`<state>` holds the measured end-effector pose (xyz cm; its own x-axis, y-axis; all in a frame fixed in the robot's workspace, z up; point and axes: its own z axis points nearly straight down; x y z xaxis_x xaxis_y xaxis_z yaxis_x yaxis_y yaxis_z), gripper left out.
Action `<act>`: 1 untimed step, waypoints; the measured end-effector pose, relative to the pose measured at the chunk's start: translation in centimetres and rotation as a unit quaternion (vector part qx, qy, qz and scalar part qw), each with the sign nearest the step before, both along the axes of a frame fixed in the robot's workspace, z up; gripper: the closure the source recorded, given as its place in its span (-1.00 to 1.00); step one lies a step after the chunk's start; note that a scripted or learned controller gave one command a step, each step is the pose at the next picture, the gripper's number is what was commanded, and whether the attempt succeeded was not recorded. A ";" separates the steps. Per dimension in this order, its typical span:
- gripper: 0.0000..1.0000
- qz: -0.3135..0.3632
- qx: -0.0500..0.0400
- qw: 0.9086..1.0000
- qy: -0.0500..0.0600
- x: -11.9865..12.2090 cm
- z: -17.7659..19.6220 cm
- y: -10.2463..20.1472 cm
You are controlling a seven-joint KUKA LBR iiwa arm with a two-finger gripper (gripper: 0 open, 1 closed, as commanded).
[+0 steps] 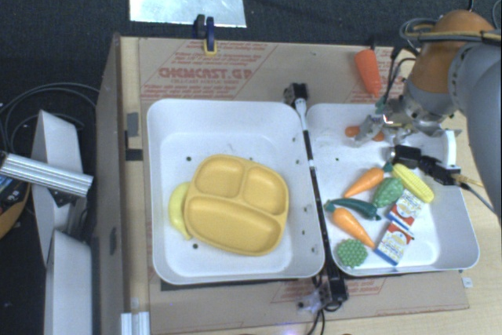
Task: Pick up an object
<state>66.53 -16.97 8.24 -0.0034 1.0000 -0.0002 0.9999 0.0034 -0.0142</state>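
Note:
The right bin [455,247] holds several toy foods: an orange carrot [363,183], a second carrot [353,225], a yellow corn cob [413,182], a green vegetable [387,192], a dark green pod [353,206], a round green piece [351,252] and two small cartons [406,209] [394,242]. My gripper [369,129] hangs low over the back left part of this bin. A small orange piece [378,135] lies right at its tip, partly hidden by it. Whether it is held is unclear.
The left bin [172,129] holds a yellow divided tray [235,204] with a yellow banana [177,212] poking out at its left. A large orange carrot [366,71] lies on the cardboard behind the right bin. A black clamp [298,94] sits on the rim between the bins.

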 end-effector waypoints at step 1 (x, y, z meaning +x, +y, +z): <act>-1.00 -0.001 0.000 1.000 -0.008 -6.8 0.2 -3.4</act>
<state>59.68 -20.42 8.47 -0.0010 1.0000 -0.0010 1.0000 0.0010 0.0015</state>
